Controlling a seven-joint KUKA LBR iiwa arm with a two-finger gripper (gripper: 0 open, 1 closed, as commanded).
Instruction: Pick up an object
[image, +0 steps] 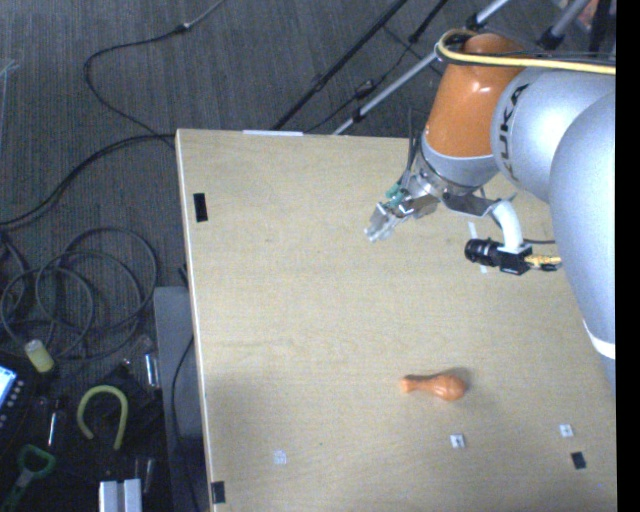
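Overhead, the tool (383, 224) hovers, its opening indiscernible; well apart from the orange object (436, 385).

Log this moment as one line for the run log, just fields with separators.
pincer: hanging above the bench top, nothing seen in it | orange pear-shaped object: lying on bench, nearer the camera than the pincer, apart from it | pick: not yet done

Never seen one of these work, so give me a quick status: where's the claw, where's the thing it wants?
Gripper above bench, upper middle. Orange object lying nearer the front edge, well apart. Nothing between them.
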